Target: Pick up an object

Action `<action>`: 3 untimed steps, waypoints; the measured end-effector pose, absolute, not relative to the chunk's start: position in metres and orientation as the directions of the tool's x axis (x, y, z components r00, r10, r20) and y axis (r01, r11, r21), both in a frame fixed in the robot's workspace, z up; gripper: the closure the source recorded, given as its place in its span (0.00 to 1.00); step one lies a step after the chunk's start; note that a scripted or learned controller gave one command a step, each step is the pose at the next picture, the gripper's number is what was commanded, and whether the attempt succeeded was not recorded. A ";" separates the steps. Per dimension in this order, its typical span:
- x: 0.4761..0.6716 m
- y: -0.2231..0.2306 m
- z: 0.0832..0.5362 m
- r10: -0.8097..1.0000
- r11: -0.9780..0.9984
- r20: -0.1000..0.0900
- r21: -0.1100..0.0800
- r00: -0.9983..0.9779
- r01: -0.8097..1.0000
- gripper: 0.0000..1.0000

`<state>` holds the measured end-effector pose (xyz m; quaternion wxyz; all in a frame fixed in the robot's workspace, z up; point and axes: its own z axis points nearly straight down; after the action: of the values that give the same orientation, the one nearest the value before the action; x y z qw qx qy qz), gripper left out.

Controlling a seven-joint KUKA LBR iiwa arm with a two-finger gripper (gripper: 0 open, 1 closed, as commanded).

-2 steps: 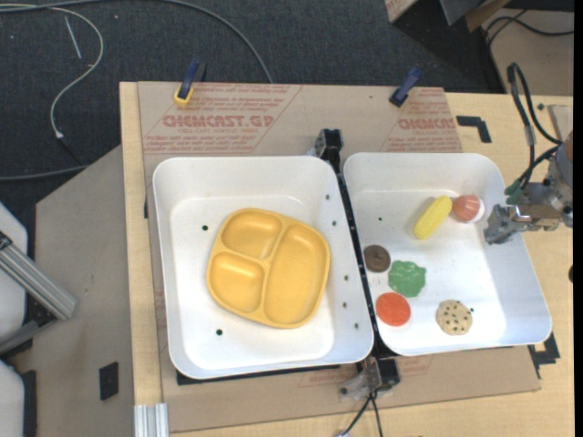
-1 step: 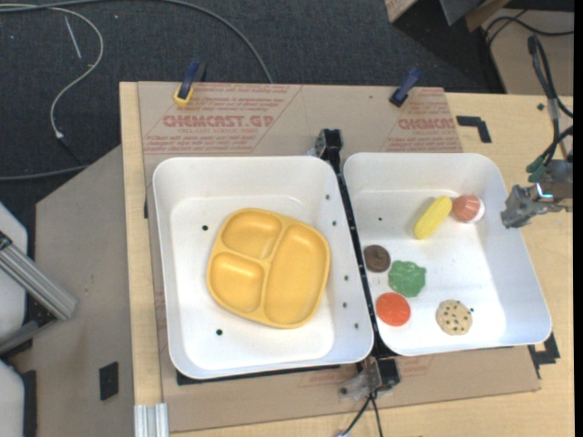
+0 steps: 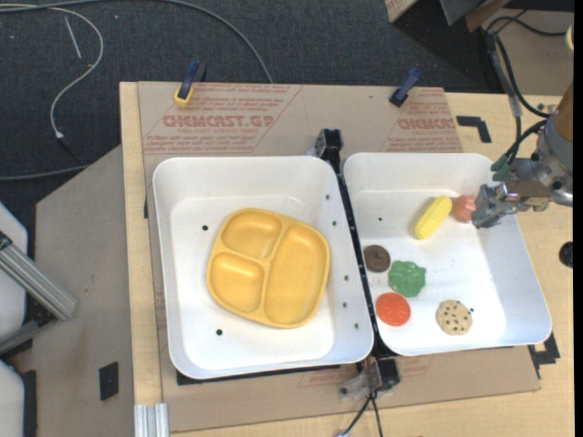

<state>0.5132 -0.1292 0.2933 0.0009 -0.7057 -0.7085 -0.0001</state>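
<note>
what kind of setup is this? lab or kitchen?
Likely a robot lab: two white bins on a clamped cardboard sheet, toy food like a cookie, loose cables on carpet.

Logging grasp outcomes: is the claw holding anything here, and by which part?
Cannot be told. The claw sits at the right bin's far edge beside a small pink object; no hold shows.
</note>
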 end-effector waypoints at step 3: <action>0.514 0.014 0.261 1.000 0.003 0.002 -0.005 -0.003 1.000 1.00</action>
<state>0.5135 0.0137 0.2612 0.0024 -0.7060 -0.7082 0.0011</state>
